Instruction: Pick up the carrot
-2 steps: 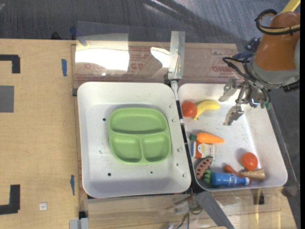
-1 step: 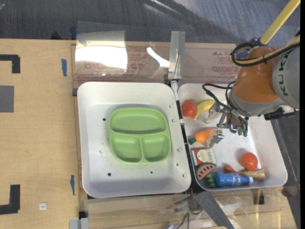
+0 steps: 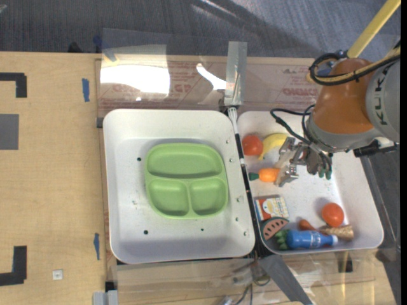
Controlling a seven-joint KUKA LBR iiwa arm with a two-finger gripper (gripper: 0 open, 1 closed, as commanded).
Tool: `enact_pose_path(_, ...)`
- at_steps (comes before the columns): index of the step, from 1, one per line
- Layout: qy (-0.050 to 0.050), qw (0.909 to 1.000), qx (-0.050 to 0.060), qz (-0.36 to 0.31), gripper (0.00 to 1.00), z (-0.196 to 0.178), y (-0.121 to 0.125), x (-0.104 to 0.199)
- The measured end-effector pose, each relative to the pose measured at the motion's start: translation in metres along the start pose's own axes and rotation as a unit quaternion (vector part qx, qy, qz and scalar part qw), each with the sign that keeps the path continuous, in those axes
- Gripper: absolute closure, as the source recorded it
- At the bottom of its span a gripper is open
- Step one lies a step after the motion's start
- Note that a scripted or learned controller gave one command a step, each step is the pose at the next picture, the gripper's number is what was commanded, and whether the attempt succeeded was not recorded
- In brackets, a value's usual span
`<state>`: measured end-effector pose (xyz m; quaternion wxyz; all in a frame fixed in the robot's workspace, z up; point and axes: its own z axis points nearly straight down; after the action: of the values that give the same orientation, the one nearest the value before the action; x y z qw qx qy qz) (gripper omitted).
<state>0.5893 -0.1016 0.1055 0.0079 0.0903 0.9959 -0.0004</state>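
A: Entries, largest first?

B: Left bin [image 3: 121, 189], well to the far side of the gripper [image 3: 287, 168], with a green divided plate [image 3: 186, 180] in it. Right bin [image 3: 369, 196], under the gripper. Arm [image 3: 343, 110], over the bin's upper part.

A: Gripper state?

B: Low over the bin floor. Whether the fingers stand apart or together, I cannot tell; dark cabling and glare blur them.

A: The carrot?

B: Carrot [image 3: 269, 175], small and orange, lies on the bin floor just beside the gripper tip, on the side toward the divider. Nothing visible between the fingers.

A: Neighbours?

B: Yellow banana [image 3: 275, 141] and red tomato [image 3: 252, 145], near, above the tip. Printed card [image 3: 272, 207], just below.

A: Risks?

B: Likely a nudge, not a grasp: an off-centre close could roll the carrot against the divider wall. A drift upward could catch the banana instead.
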Motion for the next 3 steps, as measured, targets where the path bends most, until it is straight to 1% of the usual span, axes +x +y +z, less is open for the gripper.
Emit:
enact_pose_path(1, 0.001, 1.0000, 0.000, 0.000, 0.00, 0.001, 0.000, 0.000)
enact_pose_path(2, -0.004, 1.0000, 0.000, -0.001, 1.00, -0.011, 0.002, -0.002)
enact_pose_path(3, -0.004, 1.0000, 0.000, -0.001, 0.00, -0.010, 0.002, -0.002)
